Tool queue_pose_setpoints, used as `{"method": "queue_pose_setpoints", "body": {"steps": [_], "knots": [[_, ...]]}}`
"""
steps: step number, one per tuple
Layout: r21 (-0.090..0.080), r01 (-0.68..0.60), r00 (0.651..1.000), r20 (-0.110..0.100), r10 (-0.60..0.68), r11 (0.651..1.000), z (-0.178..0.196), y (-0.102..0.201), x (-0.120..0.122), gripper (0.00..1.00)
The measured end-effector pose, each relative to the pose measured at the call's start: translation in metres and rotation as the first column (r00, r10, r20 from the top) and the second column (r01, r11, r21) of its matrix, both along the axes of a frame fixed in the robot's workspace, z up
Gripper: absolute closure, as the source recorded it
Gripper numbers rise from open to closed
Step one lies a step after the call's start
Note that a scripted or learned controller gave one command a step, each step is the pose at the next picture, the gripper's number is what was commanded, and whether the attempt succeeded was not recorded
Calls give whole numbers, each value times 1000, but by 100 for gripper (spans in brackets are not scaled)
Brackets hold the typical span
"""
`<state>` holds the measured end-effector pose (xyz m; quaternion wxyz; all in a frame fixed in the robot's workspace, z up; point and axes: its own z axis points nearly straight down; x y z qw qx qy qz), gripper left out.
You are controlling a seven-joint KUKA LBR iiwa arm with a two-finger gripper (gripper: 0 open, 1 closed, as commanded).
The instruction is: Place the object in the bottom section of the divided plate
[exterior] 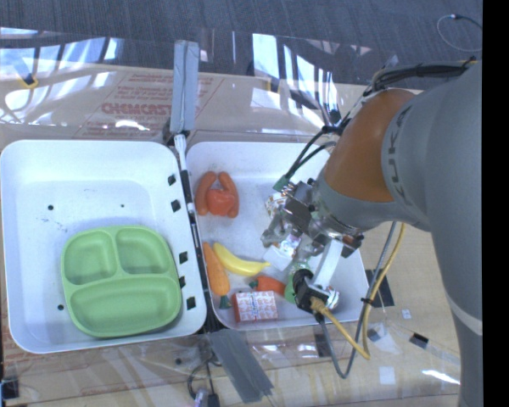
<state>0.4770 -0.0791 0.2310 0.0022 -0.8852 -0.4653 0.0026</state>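
In the left white bin (pixel 34 227), a light green plastic divided plate (pixel 121 280) lies flat toward the near side, its two small sections on the far side and its one wide section nearest the camera. Bare white floor stretches behind the plate and along the bin's left wall, so there is open room above and around it; the plate's right rim sits close to the wall shared with the right white bin (pixel 246 155).

The right bin holds the toys: a red-orange pepper-like plastic piece (pixel 217 195) near the dividing wall, a yellow plastic banana (pixel 238 263) in the middle, an orange plastic carrot (pixel 216 270) lying along the dividing wall, and a small red-and-white box (pixel 256 306) against the near edge. The grey arm's gripper (pixel 282 240) hangs over this bin's right half, just beside the banana's tip, crowding that side. Whether its fingers are open or closed cannot be told.
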Motion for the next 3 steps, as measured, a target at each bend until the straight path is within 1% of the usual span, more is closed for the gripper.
{"method": "queue_pose_setpoints", "body": {"steps": [1, 2, 3], "knots": [[0, -113, 994, -1, 113, 994, -20, 61, 1, 100], [-1, -120, 993, -4, 120, 993, -43, 156, -2, 100], [-4, 4, 1000, -6, -4, 1000, -81, 216, -3, 100]]}}
